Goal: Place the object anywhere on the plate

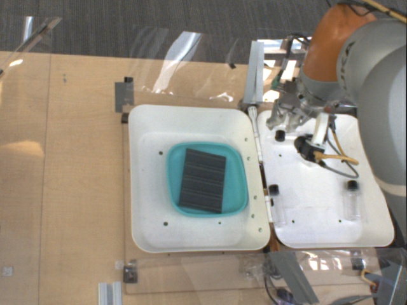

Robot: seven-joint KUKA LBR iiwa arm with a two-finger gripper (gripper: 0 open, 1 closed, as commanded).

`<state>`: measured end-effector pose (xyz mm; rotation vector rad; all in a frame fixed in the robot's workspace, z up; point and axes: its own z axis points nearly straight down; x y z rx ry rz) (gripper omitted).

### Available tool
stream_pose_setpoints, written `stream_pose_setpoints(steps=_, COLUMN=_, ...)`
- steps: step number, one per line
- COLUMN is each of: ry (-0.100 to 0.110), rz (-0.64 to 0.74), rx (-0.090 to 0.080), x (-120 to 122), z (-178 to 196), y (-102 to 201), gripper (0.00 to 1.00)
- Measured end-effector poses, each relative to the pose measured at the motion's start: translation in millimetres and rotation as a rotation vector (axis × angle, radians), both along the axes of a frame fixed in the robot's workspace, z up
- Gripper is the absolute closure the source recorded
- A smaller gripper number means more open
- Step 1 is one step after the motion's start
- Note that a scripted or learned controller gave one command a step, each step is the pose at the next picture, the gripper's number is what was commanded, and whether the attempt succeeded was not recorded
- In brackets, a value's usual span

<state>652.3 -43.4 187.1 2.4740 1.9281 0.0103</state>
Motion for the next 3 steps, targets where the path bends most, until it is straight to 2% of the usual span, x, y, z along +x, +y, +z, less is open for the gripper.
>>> stream_pose_setpoints(steps=1, ry=0.004, rz=0.154, rx=0.000, x=-40, z=-2, y=49, gripper=1.00)
stream_pose_setpoints(steps=2, ry=0.005, rz=0.268, rx=0.000, x=-52, z=-3, y=129, gripper=1.00)
stream_pose_setpoints(steps=3, ry=0.005, rz=0.267, rx=0.000, x=-52, z=-3, y=128, gripper=0.00)
